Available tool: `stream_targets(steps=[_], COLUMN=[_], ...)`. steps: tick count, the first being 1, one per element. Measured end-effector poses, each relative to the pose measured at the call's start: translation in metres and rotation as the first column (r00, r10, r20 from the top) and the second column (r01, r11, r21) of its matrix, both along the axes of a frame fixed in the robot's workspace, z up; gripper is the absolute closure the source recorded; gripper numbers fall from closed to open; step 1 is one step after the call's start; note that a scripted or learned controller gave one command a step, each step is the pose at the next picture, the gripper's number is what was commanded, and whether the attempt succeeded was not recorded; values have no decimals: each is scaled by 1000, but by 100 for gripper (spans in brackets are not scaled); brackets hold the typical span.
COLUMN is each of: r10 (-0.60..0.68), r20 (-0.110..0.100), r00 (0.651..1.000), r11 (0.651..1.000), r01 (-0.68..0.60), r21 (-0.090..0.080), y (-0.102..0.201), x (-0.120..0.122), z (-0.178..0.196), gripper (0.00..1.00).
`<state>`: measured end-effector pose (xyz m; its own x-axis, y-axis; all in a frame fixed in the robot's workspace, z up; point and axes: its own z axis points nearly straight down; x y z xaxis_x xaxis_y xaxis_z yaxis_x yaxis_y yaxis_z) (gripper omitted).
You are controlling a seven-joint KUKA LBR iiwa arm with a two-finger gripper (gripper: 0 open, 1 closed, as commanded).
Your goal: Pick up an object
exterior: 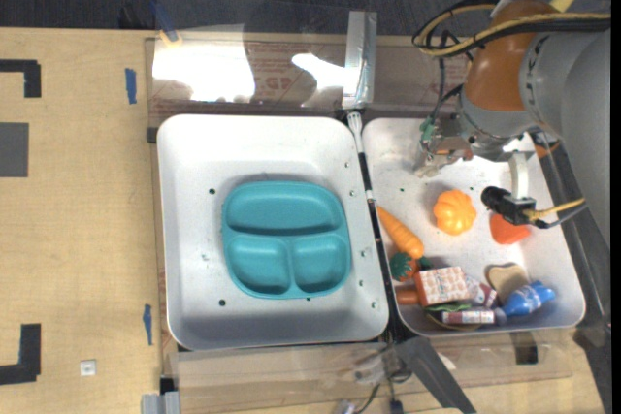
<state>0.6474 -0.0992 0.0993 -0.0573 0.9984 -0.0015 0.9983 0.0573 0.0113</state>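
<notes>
No pick yet: gripper point(434, 153) sits low over the bare upper-left floor of the right bin point(572, 291), nothing visible between its fingers, and I can't tell if the jaws are open or closed. Candidates lie apart from it: orange fruit point(454, 211) nearest, carrot point(400, 233) by the divider, blue bottle point(527, 299) and snack box point(445, 286) along the near wall. The teal divided tray point(286, 238) is in the left bin point(184, 208); approach, grasp and lift all remain.

Both bins point(184, 160) are white, the divided tray point(286, 238) is teal, the toy carrot point(400, 231) and the round fruit point(454, 211) are orange, the small bottle point(527, 299) is blue, and the arm point(543, 73) is grey with an orange band.
</notes>
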Motion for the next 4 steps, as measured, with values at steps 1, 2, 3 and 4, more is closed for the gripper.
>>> stream_targets(steps=[1,2,3,4], r10=[198,200,249,247], r20=[-6,-5,-5,4], r00=[980,980,969,969], r11=[980,980,969,969], r01=[-198,-200,-249,-247], r21=[-3,-2,-1,-4], y=[-55,-53,-49,-49], x=[-86,-85,-129,-126], z=[-11,-12,-11,0], gripper=[100,0,0,100])
